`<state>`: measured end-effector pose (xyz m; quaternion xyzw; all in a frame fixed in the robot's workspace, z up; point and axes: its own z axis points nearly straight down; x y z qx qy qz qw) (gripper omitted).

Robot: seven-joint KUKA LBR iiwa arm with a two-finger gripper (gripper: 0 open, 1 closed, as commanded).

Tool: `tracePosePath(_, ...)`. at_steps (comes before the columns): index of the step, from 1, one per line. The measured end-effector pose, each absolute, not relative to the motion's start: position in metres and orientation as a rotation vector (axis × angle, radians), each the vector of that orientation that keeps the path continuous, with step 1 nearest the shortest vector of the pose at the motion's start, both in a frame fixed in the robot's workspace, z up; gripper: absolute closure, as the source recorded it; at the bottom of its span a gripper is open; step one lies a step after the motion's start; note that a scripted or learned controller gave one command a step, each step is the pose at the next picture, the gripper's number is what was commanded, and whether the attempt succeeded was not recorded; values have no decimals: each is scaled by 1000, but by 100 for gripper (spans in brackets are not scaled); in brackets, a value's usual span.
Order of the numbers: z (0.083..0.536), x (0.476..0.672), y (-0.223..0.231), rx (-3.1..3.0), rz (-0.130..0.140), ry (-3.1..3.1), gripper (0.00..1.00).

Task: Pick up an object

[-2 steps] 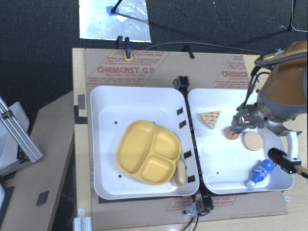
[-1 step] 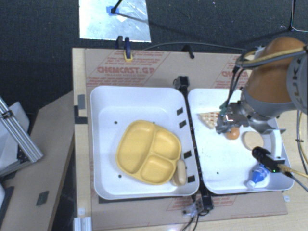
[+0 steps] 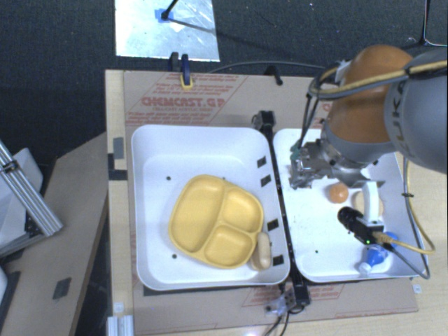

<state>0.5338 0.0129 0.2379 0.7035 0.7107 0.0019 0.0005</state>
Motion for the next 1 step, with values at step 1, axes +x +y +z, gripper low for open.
tracePosePath(1,222,532,69,2212,2,2234,100)
